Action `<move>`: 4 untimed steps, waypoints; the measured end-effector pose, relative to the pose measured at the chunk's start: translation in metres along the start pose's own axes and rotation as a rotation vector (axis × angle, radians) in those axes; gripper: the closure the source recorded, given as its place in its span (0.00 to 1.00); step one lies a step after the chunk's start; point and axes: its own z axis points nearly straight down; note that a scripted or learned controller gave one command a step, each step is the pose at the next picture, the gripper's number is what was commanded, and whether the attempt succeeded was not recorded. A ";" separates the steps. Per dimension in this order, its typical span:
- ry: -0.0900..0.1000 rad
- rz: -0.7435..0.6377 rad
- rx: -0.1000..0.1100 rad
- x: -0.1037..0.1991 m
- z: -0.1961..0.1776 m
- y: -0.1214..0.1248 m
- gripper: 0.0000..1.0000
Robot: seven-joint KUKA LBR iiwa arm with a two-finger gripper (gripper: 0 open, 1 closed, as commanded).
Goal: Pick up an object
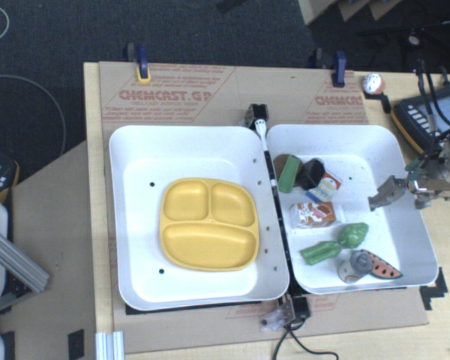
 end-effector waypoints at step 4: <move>0.004 -0.011 0.009 0.120 -0.019 -0.002 1.00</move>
